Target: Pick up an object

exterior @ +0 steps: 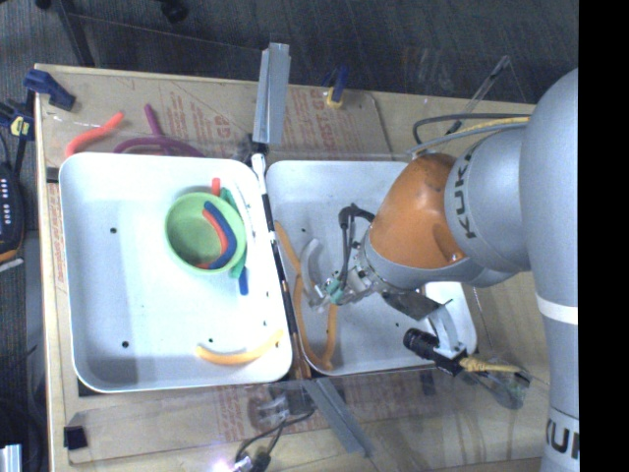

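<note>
**Inspector A:** The arm (462, 214) is found reaching in from three o'clock, low over the right bin (295, 180). The gripper (329, 288) is placed at about eight o'clock of the orange band (418, 219). Whether it is wide, narrow or holding anything cannot be told; the end is small and cluttered.

**Inspector B:** And the thing to be picked?

**Inspector A:** An orange strip (329, 337) is judged the likely target. It lies in the right bin, just beside the gripper, towards the bin's seven o'clock corner. Its long axis is set roughly twelve to six, with the lower end bent along the near wall. Contact cannot be confirmed.

**Inspector B:** Hazards?

**Inspector A:** Three are noted. The strip is thin and flat, so it may be missed or slid aside on closing. It is pressed near the left wall, so one finger may be blocked by the rim. A light curved piece (309, 264) lies beside it and may be caught instead. The green bowl (201, 234) in the left bin (98, 293) is well apart and unaffected.
</note>
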